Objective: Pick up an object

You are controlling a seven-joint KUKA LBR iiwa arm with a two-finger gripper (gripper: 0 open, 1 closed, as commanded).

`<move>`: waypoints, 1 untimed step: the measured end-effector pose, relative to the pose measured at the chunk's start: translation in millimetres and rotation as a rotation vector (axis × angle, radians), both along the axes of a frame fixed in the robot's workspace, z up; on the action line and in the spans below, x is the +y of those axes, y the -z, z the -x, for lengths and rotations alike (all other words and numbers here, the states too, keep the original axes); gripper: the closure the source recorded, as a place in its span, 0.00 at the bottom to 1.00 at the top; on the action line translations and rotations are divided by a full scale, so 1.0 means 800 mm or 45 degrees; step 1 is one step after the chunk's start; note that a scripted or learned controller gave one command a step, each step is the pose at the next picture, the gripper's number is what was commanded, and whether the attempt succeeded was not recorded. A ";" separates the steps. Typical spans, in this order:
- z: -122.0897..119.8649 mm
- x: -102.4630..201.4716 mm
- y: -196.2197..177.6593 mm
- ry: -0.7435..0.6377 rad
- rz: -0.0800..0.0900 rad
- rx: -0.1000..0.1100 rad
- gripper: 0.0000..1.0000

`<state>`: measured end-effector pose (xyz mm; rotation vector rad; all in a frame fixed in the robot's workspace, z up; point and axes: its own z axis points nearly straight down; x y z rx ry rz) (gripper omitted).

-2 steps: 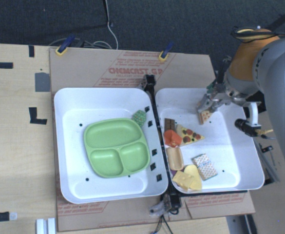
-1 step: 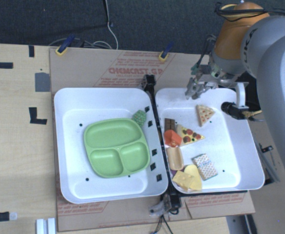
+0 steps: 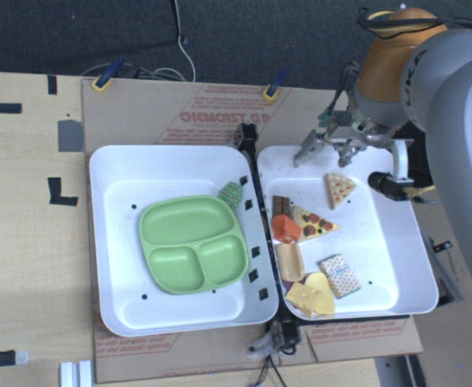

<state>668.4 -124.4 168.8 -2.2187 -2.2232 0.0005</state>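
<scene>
Camera view
Bins: two white bins side by side at mid-frame; left bin (image 3: 110, 216), right bin (image 3: 397, 248).
Left bin contents: green divided plate (image 3: 193, 244) in the middle; small green leafy piece (image 3: 231, 192) at its upper right, near the divider.
Right bin contents: toy foods, mostly along the left and lower part.
Nearest candidate: small pizza wedge (image 3: 340, 189), upper middle of the right bin, lying flat and apart from the rest.
Others: larger pizza slice (image 3: 315, 223) touching an orange-red piece (image 3: 286, 229); brown bar (image 3: 281, 205) just above; bread roll (image 3: 290, 261); yellow cheese wedge (image 3: 310, 297); patterned packet (image 3: 340, 275).
Handling, judged: wedge probably light, stiff plastic, smooth and low-lying; liable to slide or tip out of a pinch. Best taken across its two long edges near the wide crust end.
Gripper (image 3: 326, 150): upper part of the right bin, just above and left of the wedge.
Fingers (image 3: 304, 151): spread apart, nothing between them, touching no object.
Step, judged: poised above the bin, pick not yet made.
</scene>
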 end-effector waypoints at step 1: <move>0.014 -0.078 0.040 0.006 0.003 0.003 0.00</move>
